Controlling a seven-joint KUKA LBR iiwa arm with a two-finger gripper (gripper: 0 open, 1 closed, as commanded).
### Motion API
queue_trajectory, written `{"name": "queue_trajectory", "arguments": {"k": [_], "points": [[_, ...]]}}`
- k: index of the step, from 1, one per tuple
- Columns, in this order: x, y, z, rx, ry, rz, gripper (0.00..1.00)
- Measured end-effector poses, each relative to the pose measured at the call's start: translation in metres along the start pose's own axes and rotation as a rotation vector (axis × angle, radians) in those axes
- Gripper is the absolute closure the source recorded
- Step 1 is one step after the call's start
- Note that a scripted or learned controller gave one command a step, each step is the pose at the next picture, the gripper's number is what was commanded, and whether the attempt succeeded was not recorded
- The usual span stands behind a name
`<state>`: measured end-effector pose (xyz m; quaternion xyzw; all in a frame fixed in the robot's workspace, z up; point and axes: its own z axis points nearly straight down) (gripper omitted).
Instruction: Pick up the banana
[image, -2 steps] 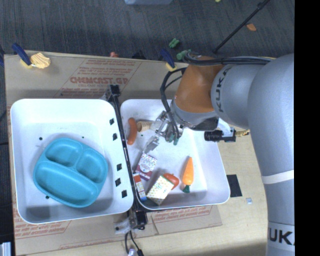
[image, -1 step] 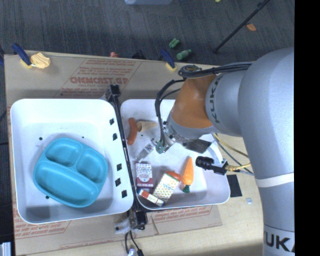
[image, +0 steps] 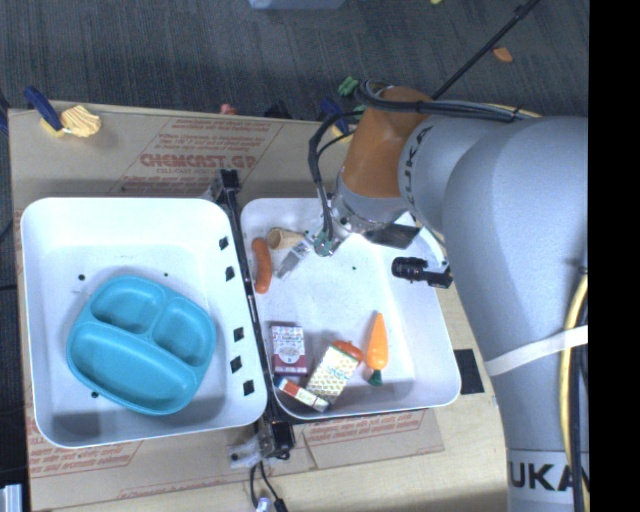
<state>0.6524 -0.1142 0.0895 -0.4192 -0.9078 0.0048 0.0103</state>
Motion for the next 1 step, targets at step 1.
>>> {"name": "queue_trajectory", "arguments": {"k": [1], "points": [[0.0133,0.0061,-0.0018,-0.016,-0.007,0.472,0.00]]}}
